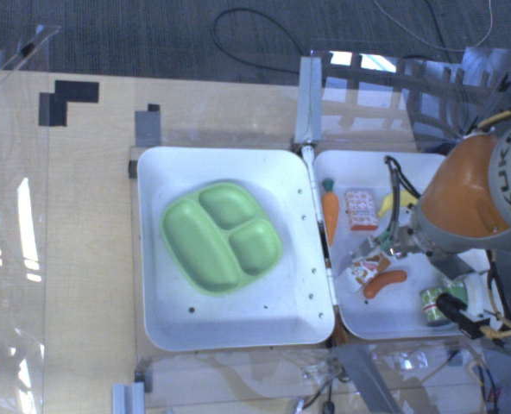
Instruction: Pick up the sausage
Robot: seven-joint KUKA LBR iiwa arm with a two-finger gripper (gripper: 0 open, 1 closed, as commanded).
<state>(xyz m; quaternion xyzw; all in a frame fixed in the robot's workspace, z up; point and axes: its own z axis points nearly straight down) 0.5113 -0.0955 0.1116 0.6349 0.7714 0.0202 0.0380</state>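
- While my gripper [392, 247] hangs over the right bin [359, 317], I cannot tell my jaws' state.
- Sausage [383, 283] lies just below.

The two bins [230, 330] look like smooth white plastic, faintly glossy. The green divided plate [221, 235] is matt plastic. The bench [83, 257] shows pale wood grain. The sausage [385, 284] has a shiny reddish skin, and the can [431, 305] a glossy printed surface.
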